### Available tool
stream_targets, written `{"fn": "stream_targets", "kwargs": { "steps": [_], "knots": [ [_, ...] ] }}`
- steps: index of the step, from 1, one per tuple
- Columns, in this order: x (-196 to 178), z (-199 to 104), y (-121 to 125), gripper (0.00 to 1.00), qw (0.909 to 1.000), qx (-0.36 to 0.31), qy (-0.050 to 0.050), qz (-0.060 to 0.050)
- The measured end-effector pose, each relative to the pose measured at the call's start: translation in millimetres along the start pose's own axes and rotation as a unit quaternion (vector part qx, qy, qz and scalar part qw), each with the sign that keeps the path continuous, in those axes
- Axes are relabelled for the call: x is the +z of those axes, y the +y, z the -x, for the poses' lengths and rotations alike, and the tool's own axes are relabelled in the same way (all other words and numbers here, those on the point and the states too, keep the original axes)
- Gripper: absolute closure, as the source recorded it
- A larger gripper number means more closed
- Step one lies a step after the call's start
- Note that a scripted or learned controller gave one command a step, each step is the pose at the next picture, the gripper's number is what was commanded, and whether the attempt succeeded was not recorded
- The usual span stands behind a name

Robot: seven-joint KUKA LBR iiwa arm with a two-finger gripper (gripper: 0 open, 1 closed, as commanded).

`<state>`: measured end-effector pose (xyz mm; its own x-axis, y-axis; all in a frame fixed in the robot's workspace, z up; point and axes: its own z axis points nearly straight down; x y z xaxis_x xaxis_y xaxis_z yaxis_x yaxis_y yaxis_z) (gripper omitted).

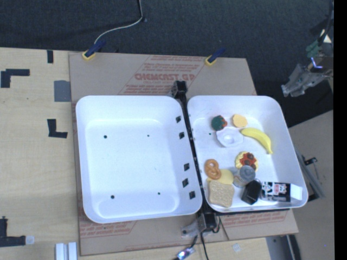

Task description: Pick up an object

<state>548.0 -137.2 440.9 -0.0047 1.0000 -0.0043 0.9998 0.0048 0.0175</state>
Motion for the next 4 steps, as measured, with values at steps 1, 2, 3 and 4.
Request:
{"fn": "stream_targets", "kwargs": {
  "steps": [1, 2, 3, 4],
  "knots": [
    [-97, 27, 56, 1.00, 1.0000, 0.002, 0.000, -0.004],
    [-89, 89, 99, 1.00, 0.9999, 0.004, 0.001, -0.010],
    [30, 87, 31, 1.00, 0.9999, 0.004, 0.004, -0.016],
    [-36, 86, 98, 1.00, 1.0000, 0.001, 0.000, -0.006]
  ]
}}
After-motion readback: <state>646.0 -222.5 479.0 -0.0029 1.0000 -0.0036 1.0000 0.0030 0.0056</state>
